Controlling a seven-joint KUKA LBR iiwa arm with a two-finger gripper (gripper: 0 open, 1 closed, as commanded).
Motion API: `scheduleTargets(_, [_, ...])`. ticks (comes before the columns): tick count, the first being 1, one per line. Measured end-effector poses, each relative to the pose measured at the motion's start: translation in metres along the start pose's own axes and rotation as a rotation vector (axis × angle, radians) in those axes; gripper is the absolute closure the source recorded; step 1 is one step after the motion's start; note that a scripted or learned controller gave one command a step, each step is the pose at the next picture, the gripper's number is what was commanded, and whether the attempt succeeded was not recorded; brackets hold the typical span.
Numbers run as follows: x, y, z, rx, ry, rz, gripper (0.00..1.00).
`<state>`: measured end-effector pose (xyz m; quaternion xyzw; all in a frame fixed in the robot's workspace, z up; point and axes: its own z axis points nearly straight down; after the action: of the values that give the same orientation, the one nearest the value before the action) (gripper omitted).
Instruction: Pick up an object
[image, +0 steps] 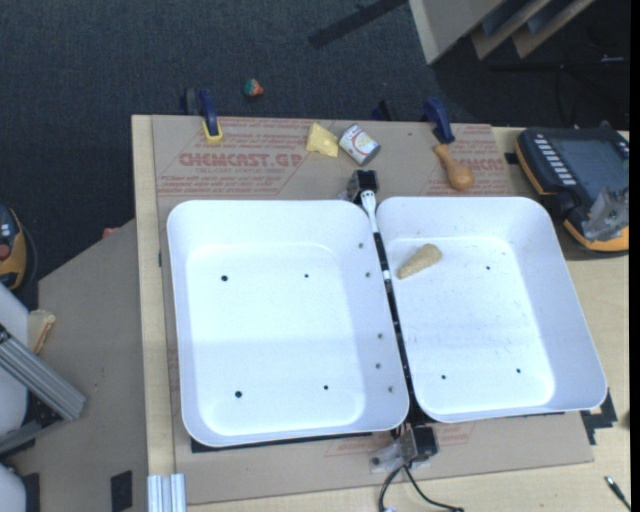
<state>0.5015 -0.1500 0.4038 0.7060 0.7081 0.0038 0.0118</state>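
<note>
Camera view from above: two white bins were seen side by side on the bench (150, 300). The left bin (200, 240) and the right bin (560, 290) were touching along their inner edges. A tan, tapered object (419, 260) lay in the right bin, in its upper left part, close to the dividing edge and tilted with its thicker end up and to the right. Behind the bins, on the bench, a yellow wedge (322, 140) and a small white box (359, 144) were set just beside each other, and an orange-brown piece (455, 169) lay further right. A blue clamp (209, 111) was fixed at the back left edge, another (436, 117) at the back right. A black and yellow pendant (580, 180) rested at the far right. The state of the jaws could not be told.
</note>
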Motion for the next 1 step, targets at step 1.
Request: scheduleTargets(1, [-0.0002,0.0010,-0.0105,-0.004,-0.002,0.000,1.00])
